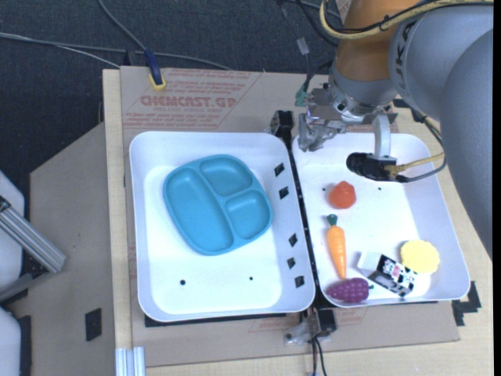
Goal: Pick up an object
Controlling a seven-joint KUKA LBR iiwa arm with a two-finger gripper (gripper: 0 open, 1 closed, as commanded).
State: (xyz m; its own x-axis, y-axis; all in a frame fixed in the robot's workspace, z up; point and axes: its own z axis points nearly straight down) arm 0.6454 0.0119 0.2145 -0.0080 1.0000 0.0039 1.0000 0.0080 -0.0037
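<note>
The right bin (411, 210) holds several small toys. A red-orange tomato (341, 195) lies near its middle. Below that is an orange carrot (337, 246), pointing toward the front. A purple bunch of grapes (349, 290) rests at the front edge. A yellow round piece (419, 255) and a small black-and-white object (391, 273) sit in the front right corner. My gripper (315, 138) hangs over the bin's back left corner, up and left of the tomato. Nothing shows in its grasp.
In the left bin (145, 210) lies a blue divided plate (219, 203). A black divider with clips (293, 210) runs between the bins. A black cable fitting (374, 166) hangs from the wrist over the right bin's back. The arm's grey body covers the back right.
</note>
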